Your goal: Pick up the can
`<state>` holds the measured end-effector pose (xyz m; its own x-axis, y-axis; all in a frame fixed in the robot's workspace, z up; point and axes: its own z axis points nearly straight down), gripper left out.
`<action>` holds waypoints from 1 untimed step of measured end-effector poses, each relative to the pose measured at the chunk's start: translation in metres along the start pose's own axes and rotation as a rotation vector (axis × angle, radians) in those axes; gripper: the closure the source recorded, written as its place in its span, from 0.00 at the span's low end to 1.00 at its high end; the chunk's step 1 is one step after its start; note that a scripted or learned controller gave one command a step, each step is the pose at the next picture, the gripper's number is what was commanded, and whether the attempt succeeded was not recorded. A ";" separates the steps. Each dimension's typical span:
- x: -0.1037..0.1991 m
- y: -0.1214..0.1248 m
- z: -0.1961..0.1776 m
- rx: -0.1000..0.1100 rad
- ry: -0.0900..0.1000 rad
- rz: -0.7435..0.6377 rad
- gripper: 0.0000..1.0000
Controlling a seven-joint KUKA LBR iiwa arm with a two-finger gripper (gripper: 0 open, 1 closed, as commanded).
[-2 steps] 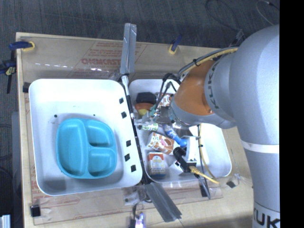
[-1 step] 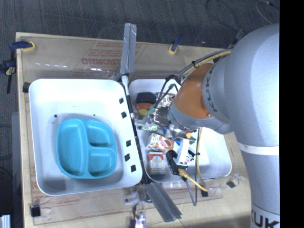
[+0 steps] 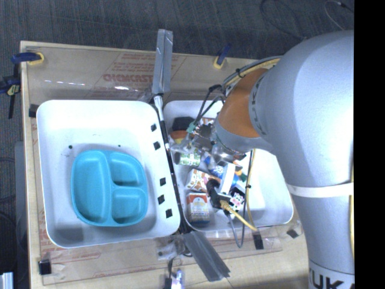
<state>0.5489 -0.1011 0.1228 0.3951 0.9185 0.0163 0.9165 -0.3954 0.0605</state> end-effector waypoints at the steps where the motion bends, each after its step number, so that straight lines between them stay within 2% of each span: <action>1: -0.004 -0.022 0.014 0.020 -0.011 0.354 0.00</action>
<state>0.5280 -0.0960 0.1073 0.6888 0.7246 0.0220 0.7238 -0.6892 0.0336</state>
